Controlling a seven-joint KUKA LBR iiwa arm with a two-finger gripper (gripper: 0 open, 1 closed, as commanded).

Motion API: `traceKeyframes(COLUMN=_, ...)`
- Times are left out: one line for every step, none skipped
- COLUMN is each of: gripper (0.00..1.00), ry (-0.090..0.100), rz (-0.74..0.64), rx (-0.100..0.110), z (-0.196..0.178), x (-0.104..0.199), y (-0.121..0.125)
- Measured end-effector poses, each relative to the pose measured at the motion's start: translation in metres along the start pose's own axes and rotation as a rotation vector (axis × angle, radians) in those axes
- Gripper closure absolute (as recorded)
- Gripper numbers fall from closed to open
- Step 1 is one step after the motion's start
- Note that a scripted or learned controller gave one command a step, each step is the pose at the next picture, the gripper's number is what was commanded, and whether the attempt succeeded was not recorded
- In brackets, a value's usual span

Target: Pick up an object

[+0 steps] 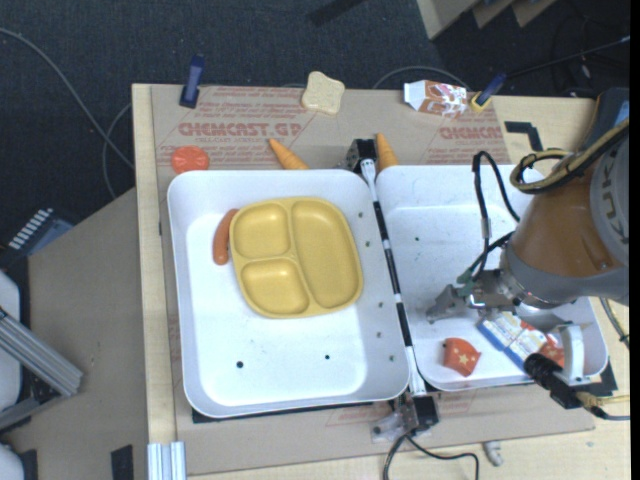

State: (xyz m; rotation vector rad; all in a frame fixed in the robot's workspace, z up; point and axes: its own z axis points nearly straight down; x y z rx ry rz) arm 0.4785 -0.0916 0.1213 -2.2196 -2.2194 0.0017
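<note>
The gripper (455,303) is down low in the right bin (430,228), lower right of frame; can't tell its finger state from here. A red strawberry-looking toy (460,355) lies just below it, beside a blue-and-white packet (512,336).

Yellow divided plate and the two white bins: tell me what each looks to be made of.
The yellow divided plate looks like moulded plastic with a smooth, slightly satin finish: uniform colour, rounded compartment ridges, soft highlights. The left white bin and right white bin seem to be thin formed plastic, glossy white with rolled rims and rounded corners, though painted metal cannot be ruled out.
</note>
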Motion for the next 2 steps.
traceKeyframes(gripper=0.00, ry=0.000, rz=0.000, rx=-0.001, z=0.037, x=-0.004, y=0.000)
traceKeyframes(gripper=0.00, ry=-0.003, rz=0.001, rx=-0.004, z=0.009, x=-0.034, y=0.005)
